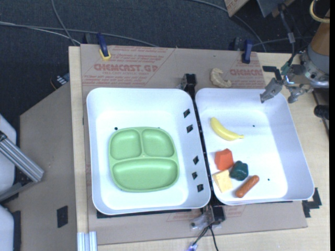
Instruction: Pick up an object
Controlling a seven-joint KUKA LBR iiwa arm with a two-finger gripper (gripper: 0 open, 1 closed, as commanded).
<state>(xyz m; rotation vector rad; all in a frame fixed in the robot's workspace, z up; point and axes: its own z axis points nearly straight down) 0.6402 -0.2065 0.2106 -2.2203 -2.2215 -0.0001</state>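
Over the far right corner of the right bin (293, 140) we see the gripper (280, 91), its two fingers apart with nothing between them, hanging just above the bin's rim. In that bin, a yellow banana (225, 130) lies near the middle towards the left wall. Closer to the near left corner we find a cluster: an orange-red block (224, 159), a dark teal piece (239, 170) touching it, a pale yellow wedge (223, 181) and a sausage (247, 186) by the near edge. The left bin (99, 140) carries a green divided plate (143, 158). A beige lump (220, 78) rests on the bench (84, 77) beyond the bins.
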